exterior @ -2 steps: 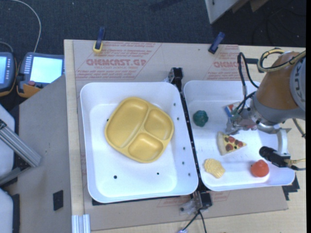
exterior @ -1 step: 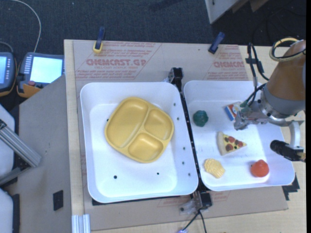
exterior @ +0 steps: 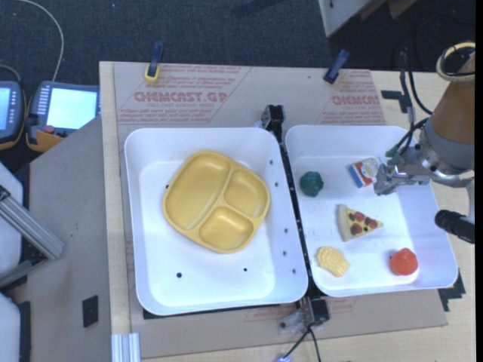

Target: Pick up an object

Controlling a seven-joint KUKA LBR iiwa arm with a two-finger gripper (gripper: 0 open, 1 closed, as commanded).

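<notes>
Corn (exterior: 332, 261) lies long-axis sideways.

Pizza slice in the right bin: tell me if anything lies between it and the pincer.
Nothing visible does. The pincer hovers beside the small carton, and bare bin floor separates it from the pizza slice below it in the view.

Glossy yellow plastic plate (exterior: 216, 200)
</notes>
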